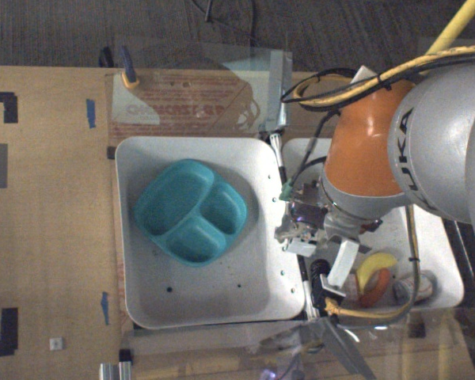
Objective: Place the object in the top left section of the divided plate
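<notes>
Gripper [302, 237] at inner edge of right shallow white bin [443, 252], open/closed n/d; likely obj = small yellow banana-shaped toy [378, 265] in that bin, prob. light, smooth, rigid plastic, so grasp across mid-body; teal divided plastic plate [152, 204] in left shallow white bin [222, 295].

Saw a teal plate [191, 210] and a plain white bin [182, 299]. Noted a yellow banana [378, 266] and an orange-red piece [376, 288]. Found the table [47, 236] tan, with black marks [10, 109] and blue tape [90, 113]; the arm [443, 133] grey, banded orange.
</notes>
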